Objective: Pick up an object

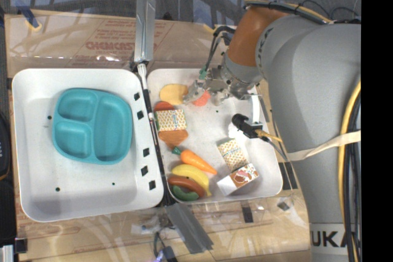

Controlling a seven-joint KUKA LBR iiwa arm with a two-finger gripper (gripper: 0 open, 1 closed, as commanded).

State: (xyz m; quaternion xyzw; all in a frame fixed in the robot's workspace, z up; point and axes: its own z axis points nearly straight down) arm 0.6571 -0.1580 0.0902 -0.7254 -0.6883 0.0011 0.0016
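Orange plastic shows just under the gripper (206, 90): a small reddish-orange toy (200, 99) lies at the far end of the right bin (270, 184), close beside a yellow toy (173, 93), and the arm (288, 64) has its wrist down over that corner. To pick well here, I judge the hand should settle squarely over the orange toy, with one finger on each side of it and none on the yellow toy or against the bin wall, then close and lift straight up. Whether the hand is released or clenched I cannot tell; the wrist hides that part, and nothing can be seen held. It appears to be at or touching the orange toy, no more. The carrot (198, 161), banana (191, 177) and small boxes (234, 154) lie well apart, nearer the camera. The teal plate (92, 126) sits in the left bin (31, 181).
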